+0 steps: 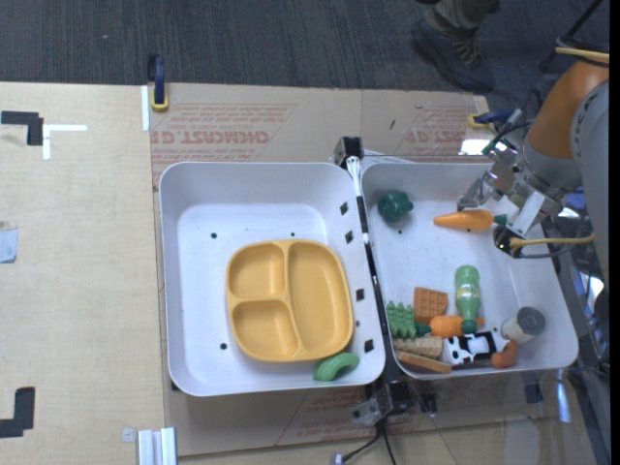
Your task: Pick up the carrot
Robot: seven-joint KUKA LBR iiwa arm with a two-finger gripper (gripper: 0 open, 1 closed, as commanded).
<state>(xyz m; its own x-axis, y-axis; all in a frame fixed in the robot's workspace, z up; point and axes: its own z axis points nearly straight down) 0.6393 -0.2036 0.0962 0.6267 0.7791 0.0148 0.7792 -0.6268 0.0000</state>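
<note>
Orange tapered plastic carrot lies on its side on the floor of the right shallow white bin, upper half, pointed end toward the left, blunt end toward the right wall. The grey arm with the orange band comes in from the right edge, and its hand sits low at the carrot's blunt end — touching or just beside it, can't tell which. Hand state: can't tell from this angle, and the carrot is not visibly gripped; it looks to be resting on the bin floor. Dark green lumpy toy vegetable sits left of the carrot, near the divide between the bins, apart from it. Lower part of the same bin holds a cluster: light green plastic bottle, brown waffle-like square, small green ridged piece, black-and-white cow-pattern item, grey round-capped cylinder against the right wall — all well apart from the carrot. Left shallow white bin carries a yellow three-compartment plastic plate in the middle, with a green curved bean-shaped toy just off the plate's lower right edge. Both bins sit on a cardboard-covered table.
</note>
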